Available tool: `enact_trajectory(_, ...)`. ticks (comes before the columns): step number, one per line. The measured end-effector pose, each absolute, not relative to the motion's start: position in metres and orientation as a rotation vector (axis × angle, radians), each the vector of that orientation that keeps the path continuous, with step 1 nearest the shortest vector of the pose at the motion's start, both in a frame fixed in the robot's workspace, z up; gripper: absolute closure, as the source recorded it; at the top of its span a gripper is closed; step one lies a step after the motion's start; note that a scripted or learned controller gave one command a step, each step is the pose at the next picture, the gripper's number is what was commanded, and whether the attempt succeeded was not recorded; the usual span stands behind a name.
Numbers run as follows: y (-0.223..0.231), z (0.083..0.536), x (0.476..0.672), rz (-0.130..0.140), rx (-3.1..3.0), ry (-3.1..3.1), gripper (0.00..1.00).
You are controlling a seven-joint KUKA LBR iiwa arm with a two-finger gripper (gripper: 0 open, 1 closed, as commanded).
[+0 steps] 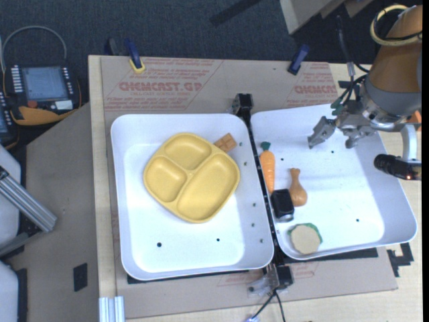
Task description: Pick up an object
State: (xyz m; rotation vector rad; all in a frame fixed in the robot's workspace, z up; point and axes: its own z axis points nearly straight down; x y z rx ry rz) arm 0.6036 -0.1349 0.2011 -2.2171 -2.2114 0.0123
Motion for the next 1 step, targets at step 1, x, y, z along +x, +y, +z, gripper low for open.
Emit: enact_trajectory(1,-0.1347,0.2083,0.6066,0.0,-2.222,-2.222,0.0)
